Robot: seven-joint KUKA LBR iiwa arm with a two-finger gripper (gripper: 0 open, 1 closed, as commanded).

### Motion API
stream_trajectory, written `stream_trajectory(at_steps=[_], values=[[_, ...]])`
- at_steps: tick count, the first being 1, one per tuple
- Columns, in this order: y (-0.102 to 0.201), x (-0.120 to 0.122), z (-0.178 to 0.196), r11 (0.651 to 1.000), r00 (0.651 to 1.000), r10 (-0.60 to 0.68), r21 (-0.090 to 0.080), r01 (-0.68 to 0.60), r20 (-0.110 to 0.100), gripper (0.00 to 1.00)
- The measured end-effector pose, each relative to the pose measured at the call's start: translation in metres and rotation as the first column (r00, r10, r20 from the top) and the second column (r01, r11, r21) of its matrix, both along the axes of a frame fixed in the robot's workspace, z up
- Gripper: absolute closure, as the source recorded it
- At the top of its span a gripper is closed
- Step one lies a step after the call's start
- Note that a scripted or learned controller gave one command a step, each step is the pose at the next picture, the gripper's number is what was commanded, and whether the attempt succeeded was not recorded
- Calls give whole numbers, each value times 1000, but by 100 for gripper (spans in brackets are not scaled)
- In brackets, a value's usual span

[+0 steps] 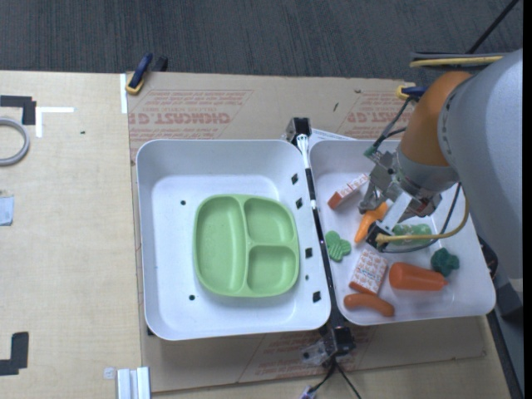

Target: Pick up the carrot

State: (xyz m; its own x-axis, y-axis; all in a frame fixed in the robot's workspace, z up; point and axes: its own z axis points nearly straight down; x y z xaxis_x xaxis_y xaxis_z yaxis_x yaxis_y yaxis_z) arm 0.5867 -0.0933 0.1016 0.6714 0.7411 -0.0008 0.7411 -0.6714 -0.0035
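Note:
The carrot (366, 225) is a slim, bright orange piece in the middle of the right bin (474, 302). It lies at a slant, with its upper end up between the fingers of my gripper (379, 216). The gripper hangs low over the bin's middle and is shut on that upper end. The carrot's lower tip points down-left toward the bin floor. The wrist hides part of the carrot's top.
Around the carrot lie a red-and-white packet (347, 192), a green leaf-shaped toy (336, 245), a pink patterned packet (368, 271), a thick orange-red vegetable (416, 278), a sausage (368, 304) and a dark green piece (445, 262). The left bin (158, 223) holds a green divided plate (247, 245).

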Motion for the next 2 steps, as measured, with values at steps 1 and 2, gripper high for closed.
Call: stream_trajectory(at_steps=[1, 2], values=[[15, -60, 90, 976, 976, -216, -2, 216, 2, 100], [15, -60, 90, 976, 976, -216, -2, 216, 2, 0]])
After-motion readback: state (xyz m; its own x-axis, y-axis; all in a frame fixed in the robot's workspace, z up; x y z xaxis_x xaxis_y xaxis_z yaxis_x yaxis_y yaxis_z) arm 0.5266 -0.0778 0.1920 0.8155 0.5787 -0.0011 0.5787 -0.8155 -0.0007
